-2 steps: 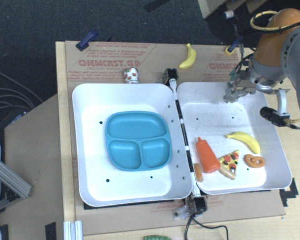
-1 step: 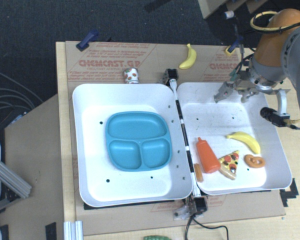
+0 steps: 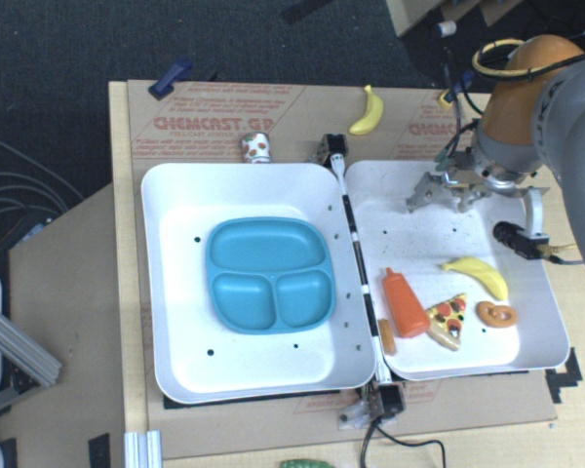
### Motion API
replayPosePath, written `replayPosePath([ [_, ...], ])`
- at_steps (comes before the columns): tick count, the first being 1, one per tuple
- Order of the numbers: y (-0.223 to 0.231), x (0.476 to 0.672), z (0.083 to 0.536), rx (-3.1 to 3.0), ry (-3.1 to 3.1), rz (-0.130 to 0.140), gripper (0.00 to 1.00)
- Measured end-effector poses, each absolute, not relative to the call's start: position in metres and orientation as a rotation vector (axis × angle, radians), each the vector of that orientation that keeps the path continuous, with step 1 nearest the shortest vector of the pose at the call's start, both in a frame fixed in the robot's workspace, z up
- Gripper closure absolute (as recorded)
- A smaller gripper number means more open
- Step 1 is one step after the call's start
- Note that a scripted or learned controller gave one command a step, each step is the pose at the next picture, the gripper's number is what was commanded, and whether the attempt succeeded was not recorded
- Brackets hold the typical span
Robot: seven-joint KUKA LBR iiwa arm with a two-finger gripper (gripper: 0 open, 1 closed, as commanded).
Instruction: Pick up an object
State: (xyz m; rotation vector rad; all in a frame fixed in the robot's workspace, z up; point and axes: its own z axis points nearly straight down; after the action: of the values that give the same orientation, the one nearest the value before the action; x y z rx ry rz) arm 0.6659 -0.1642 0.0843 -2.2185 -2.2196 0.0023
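My gripper hangs over the back part of the right bin, fingers spread open with nothing between them. Nearer the front of that bin lie a yellow banana, an orange bottle, a pizza slice and a small brown ring-shaped pastry. All of them sit well in front of the gripper, apart from it. A small tan piece lies by the bottle at the bin's left wall.
The left bin holds a blue divided plate. On the bench behind the bins are a second banana, a red-and-white cup and a blue object. The arm comes in from the upper right.
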Motion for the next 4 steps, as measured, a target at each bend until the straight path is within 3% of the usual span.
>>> replayPosePath([
  [1, -0.164, 0.667, 0.095, -2.22, -2.223, 0.002, 1.0],
  [2, -0.164, 0.667, 0.095, -2.219, -2.223, 0.003, 0.0],
  [3, -0.164, 0.667, 0.105, -2.22, -2.226, 0.001, 1.0],
  [4, -0.164, 0.667, 0.105, -2.22, -2.225, 0.002, 0.0],
])
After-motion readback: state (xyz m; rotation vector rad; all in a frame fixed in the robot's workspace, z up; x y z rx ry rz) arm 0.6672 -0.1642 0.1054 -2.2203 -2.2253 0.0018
